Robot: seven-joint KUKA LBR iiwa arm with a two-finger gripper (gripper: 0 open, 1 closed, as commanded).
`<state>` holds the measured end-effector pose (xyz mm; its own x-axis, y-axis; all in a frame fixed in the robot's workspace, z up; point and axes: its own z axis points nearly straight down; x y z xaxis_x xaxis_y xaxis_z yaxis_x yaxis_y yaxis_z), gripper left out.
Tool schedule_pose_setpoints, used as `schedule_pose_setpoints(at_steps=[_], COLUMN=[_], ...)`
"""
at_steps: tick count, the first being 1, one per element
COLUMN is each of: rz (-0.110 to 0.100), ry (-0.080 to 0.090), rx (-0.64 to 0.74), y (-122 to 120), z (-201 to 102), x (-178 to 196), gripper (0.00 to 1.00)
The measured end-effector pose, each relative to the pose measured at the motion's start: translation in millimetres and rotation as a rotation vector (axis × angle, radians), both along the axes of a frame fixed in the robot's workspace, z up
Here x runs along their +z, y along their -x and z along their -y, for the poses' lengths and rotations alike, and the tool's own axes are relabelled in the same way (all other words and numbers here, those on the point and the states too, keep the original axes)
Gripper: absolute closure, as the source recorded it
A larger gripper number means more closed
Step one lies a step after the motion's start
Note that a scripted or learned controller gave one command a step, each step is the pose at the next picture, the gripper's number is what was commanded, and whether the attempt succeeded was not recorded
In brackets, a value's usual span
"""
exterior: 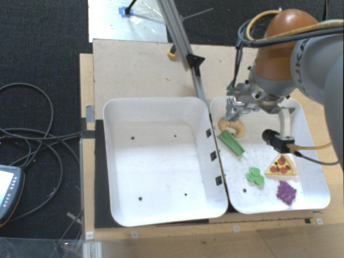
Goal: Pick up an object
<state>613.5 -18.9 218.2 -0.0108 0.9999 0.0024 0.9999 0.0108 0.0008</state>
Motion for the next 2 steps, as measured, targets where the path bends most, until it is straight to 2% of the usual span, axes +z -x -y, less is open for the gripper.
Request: schedule_pose_setpoints(at_steps=[2], rz=[0.001], ry=[0.0], rx=[0.001], y=[3], z=[-108], x=[-4], gripper=[1.0])
